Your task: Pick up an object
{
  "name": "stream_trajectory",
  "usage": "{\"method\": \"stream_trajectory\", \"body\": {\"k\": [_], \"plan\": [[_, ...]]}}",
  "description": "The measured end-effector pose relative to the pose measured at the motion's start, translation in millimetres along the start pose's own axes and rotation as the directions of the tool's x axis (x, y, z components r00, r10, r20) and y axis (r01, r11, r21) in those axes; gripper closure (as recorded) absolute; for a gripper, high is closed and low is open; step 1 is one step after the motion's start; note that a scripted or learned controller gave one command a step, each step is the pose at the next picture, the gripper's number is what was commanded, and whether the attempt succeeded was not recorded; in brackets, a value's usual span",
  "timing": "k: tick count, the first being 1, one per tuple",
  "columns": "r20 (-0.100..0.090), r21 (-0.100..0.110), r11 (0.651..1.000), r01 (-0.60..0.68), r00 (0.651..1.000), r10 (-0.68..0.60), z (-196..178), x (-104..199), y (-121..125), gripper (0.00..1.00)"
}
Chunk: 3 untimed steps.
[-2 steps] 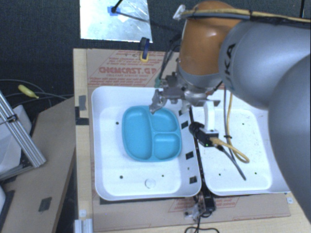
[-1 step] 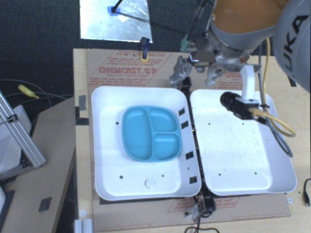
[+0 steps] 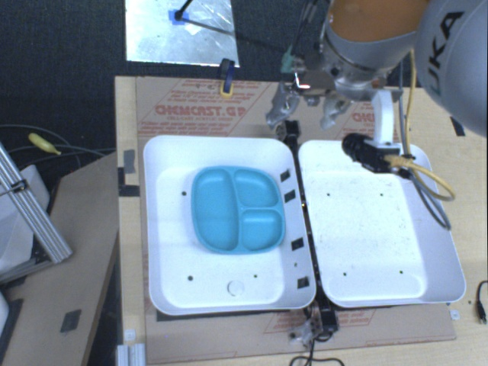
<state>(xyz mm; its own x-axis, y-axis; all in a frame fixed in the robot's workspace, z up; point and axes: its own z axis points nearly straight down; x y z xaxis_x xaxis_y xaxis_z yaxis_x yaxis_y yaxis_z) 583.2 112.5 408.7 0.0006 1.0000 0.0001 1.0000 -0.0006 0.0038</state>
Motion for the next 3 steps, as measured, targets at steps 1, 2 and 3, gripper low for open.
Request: {"method": "stream_trajectory", "body": {"k": [1, 2, 3], "plan": [[-0.005, -0.009, 1.000, 0.008, 1.000, -0.008, -108, 27, -35, 0.00], [-0.002, 0.003, 1.000, 0.008, 1.000, -0.008, -103, 43, -99, 0.00], [0.001, 0.008, 1.000, 0.008, 1.000, -0.008, -28, 87, -97, 0.00]]}}
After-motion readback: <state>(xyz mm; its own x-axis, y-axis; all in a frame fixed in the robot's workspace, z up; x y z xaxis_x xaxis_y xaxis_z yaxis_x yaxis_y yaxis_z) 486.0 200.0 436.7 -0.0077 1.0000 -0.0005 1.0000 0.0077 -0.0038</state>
